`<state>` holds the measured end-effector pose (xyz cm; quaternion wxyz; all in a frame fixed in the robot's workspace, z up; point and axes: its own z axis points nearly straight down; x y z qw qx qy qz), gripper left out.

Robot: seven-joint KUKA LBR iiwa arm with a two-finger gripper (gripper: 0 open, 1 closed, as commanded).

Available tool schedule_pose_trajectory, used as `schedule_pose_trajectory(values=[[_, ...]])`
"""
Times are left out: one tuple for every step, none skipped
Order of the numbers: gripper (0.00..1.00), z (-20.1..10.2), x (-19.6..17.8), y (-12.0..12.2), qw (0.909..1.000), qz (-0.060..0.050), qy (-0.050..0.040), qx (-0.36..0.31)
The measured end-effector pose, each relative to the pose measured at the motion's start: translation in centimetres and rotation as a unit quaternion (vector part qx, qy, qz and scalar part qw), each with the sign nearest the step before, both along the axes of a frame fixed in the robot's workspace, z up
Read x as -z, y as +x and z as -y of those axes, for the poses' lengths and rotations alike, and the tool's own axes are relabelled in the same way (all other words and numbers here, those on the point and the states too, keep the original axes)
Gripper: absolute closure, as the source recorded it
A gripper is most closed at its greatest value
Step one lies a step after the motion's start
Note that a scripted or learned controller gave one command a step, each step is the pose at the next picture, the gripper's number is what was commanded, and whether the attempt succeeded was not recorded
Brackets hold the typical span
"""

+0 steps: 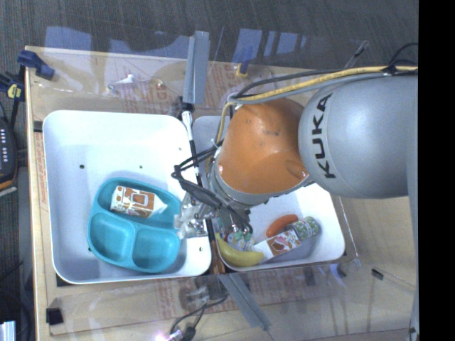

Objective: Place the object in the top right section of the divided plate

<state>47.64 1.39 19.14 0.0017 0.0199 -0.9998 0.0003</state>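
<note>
You saw the carton lying in the plate's large upper section, in the left bin toward the desk's front-left corner. The gripper hung over the right bin's left end; its state could not be told. Beside it lay a banana, a bottle and a red object.

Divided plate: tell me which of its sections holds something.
The large upper section of the blue divided plate holds a small carton. The two smaller sections below it, side by side, are bare blue.
</note>
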Motion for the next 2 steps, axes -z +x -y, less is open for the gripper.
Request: schedule_pose_trajectory(values=[[0.00,0.0,0.0,0.0,1.0000,0.000,0.0000,0.000],[0.00,9.4,-24.9,4.7,0.9989,0.004,-0.0011,-0.048]])
